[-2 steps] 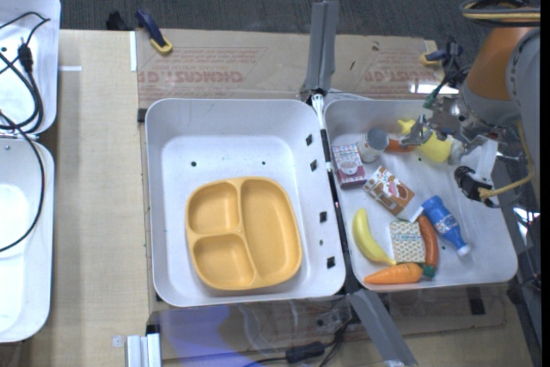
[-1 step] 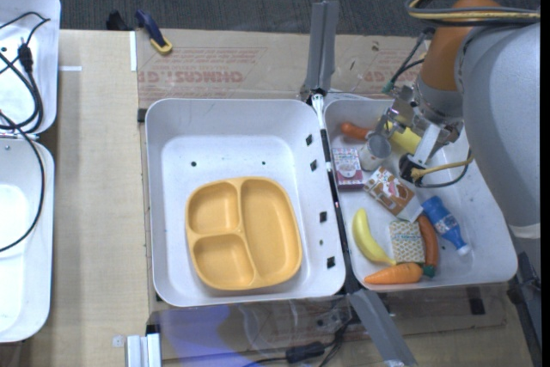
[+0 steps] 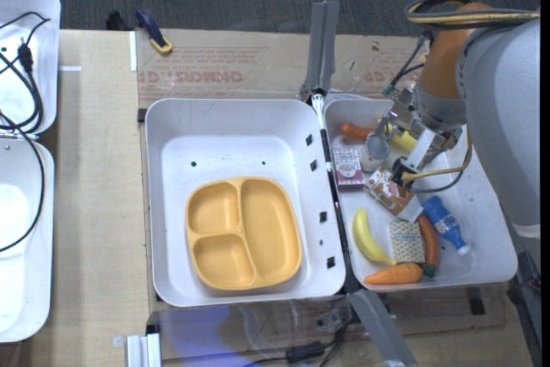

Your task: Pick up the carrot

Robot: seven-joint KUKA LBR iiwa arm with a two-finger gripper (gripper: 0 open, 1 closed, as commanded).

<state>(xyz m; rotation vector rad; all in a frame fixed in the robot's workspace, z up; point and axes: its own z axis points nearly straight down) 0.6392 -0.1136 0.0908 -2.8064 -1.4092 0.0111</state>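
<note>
A: Where is your carrot?

B: The carrot lies at the near edge of the right bin, just beside the banana and below a patterned packet.

A: And your gripper?

B: The gripper hangs over the far half of that bin, well apart from the carrot. You cannot tell how it stands. The left bin holds a yellow divided tray.
</note>
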